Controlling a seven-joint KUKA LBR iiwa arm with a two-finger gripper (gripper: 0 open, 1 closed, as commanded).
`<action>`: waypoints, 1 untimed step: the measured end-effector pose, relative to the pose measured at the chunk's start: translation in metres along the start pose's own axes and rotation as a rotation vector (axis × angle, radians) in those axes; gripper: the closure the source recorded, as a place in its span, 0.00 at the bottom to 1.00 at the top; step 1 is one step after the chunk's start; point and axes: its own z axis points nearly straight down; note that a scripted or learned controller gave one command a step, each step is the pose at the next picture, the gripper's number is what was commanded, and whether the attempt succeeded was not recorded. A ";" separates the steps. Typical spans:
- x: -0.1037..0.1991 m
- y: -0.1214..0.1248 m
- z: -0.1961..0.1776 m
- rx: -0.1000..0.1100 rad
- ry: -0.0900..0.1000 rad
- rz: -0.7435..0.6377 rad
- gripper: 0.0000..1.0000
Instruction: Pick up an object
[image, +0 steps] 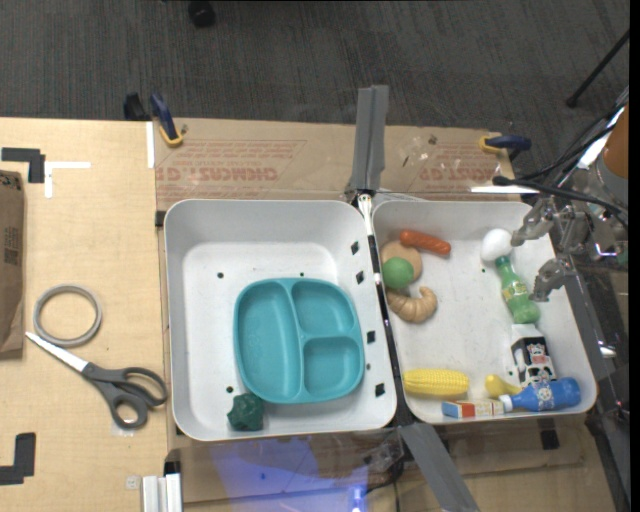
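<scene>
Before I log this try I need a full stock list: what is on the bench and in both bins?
Teal divided plastic plate: one, left bin.
Dark green crumpled lump: one, left bin, front corner.
Orange toy carrot: one, right bin, back.
Green round toy fruit: one, right bin.
Tan toy croissant: one, right bin.
Yellow toy corn cob: one, right bin, front.
Green toy bottle: one, right bin.
Blue toy bottle: one, right bin, front.
Grey-handled scissors: one, bench left.
Grey tape ring: one, bench left.
Pincer: one, grey metal, right bin's far side.
</scene>
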 end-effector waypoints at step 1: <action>-0.034 -0.021 0.125 0.001 -0.001 -0.012 0.00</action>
